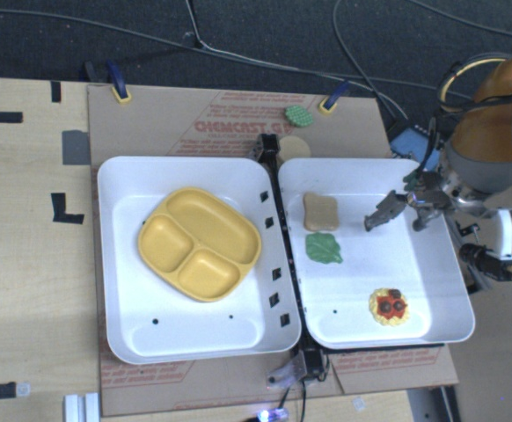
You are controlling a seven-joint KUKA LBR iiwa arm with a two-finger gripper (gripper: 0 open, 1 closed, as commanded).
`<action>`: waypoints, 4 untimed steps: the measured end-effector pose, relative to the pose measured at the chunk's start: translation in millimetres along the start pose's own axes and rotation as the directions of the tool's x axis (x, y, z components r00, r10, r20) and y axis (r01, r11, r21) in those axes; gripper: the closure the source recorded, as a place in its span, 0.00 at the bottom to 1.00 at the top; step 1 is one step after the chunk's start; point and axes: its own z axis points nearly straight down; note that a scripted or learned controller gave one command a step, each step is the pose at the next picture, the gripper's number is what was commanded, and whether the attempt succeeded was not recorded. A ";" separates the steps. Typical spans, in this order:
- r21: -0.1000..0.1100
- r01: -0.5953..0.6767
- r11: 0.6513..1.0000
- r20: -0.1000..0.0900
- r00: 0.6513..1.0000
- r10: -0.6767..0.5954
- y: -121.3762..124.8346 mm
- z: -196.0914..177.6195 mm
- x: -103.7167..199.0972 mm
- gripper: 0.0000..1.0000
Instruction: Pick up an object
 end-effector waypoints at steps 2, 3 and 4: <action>-0.010 0.004 1.000 0.002 1.000 -0.004 2.0 55.7 3.3 0.00; -0.008 0.003 1.000 0.002 1.000 -0.003 3.5 114.8 -5.0 0.00; -0.015 0.005 1.000 0.003 1.000 -0.005 4.6 120.2 -4.8 0.00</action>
